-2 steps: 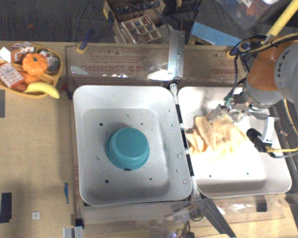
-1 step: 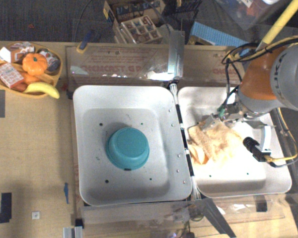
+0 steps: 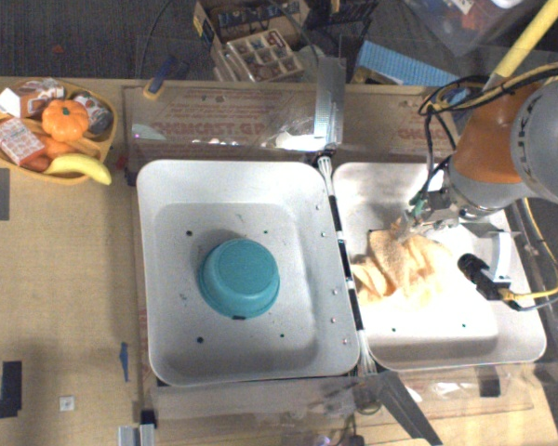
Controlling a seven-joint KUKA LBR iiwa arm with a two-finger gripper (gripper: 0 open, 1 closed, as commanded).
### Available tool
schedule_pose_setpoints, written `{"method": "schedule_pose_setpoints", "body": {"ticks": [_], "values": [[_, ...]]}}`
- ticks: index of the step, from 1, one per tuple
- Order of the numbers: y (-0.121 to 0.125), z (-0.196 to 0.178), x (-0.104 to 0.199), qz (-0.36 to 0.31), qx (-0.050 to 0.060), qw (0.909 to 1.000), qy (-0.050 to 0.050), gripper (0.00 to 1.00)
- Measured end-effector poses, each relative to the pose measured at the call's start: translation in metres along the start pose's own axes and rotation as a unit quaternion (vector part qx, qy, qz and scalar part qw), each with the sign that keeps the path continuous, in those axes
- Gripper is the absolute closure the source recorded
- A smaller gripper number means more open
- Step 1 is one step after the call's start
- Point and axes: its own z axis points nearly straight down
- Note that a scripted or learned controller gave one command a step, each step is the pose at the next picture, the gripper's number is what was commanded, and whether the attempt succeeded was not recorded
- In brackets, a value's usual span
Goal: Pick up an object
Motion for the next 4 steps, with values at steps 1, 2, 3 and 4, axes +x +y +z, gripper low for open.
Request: {"method": "schedule_pose_setpoints", "body": {"ticks": [1, 2, 3, 4], "values": [[0.023, -0.084, 0.07, -0.076, 0.005, 0.9971, 0.0, 1.0], [0.019, -0.14, 0.069, -0.112, 0.004, 0.9937, 0.0, 1.0], [0.068, -0.112, 0.057, -0.171, 0.004, 0.9853, 0.0, 1.0], [0.065, -0.084, 0.047, -0.006, 0.007, 1.0, 0.001, 1.0]]}}
